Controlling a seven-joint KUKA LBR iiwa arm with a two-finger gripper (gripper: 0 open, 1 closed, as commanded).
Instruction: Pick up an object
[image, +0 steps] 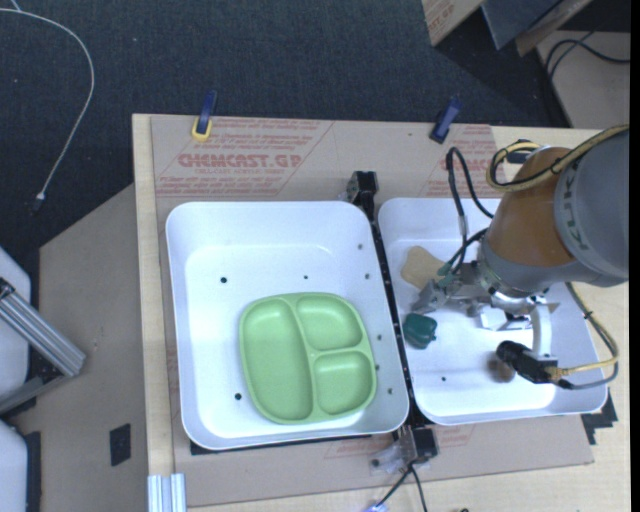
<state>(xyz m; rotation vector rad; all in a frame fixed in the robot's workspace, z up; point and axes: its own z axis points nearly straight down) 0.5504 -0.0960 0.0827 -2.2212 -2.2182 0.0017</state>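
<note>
My gripper (443, 292) reaches down into the right white bin (470, 395), near its left side. A tan flat object (420, 265) lies just beyond it, partly hidden by the gripper's metal parts. A small dark teal object (419, 330) rests on the bin floor just in front of and left of the gripper, apart from it. A small brown object (498, 369) lies near the bin's front, under the arm. The arm's grey and orange wrist (535, 235) covers the right part of this bin.
The left white bin (200, 250) holds a light green divided plate (305, 355). A black divider (385, 290) runs between the two bins. Black and yellow cables (560, 372) hang from the wrist over the right bin's front right corner.
</note>
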